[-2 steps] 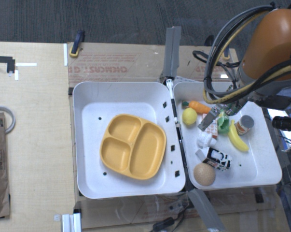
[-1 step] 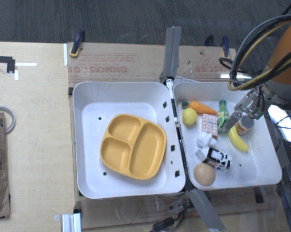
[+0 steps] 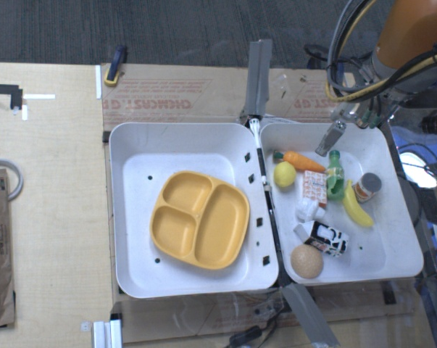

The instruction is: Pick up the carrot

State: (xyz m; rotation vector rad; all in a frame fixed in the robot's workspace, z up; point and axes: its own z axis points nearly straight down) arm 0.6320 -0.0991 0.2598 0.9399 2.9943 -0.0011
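Note:
The orange carrot (image 3: 304,161) lies in the right bin (image 3: 392,267), near its back left corner, pointing left toward a small green stub. A yellow lemon (image 3: 284,174) touches it in front, and a green bottle (image 3: 335,172) stands just to its right. My gripper (image 3: 328,142) hangs above the back of the right bin, a little up and to the right of the carrot's thick end, apart from it. Nothing shows in the gripper.
The right bin also holds a red-and-white packet (image 3: 314,187), a banana (image 3: 356,205), a small can (image 3: 366,187), a black-and-white toy (image 3: 327,238) and a brown ball (image 3: 306,261). A yellow divided plate (image 3: 200,220) sits in the left bin (image 3: 131,165).

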